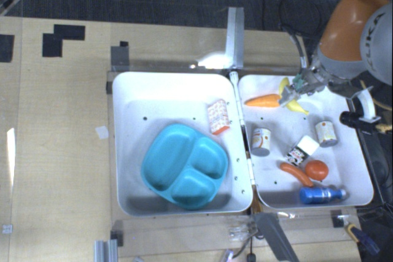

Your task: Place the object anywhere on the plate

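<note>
Overhead, the grey arm's gripper (297,86) hovers beside an orange carrot (263,101) in the right white bin (362,184); its claw's state I cannot tell; the blue sectioned plate (184,164) sits left.

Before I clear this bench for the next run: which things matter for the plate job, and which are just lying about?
For the job:
blue plate, left bin
gripper at the banana

Lying about:
carrot
two cans
blue bottle
packet

We look down from one fixed camera above the bench (55,150), tilted slightly, far enough back to take in both white bins (123,132) side by side, with the arm (350,34) entering from our right edge.
</note>
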`<state>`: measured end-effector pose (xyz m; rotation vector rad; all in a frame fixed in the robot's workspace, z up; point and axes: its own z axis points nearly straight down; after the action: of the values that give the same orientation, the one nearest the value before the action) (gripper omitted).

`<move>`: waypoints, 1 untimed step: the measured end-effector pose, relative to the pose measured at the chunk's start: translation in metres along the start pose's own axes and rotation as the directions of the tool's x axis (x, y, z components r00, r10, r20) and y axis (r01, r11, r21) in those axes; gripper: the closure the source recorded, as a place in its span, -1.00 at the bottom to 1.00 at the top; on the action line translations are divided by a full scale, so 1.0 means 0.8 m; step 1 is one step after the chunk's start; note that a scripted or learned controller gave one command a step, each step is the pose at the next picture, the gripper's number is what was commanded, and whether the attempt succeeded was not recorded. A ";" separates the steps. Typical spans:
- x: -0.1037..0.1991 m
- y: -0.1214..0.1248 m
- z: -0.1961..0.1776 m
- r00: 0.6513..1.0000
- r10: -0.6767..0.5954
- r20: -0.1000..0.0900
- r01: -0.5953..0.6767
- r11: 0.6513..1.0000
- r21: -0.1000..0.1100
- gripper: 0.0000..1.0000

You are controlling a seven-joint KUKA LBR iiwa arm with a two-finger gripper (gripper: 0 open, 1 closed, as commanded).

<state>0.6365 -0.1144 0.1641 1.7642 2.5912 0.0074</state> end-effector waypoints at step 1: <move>0.053 -0.116 0.092 0.980 -0.197 0.004 0.197 0.980 -0.005 1.00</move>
<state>0.5356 -0.1089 0.0900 1.4957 2.7476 0.0096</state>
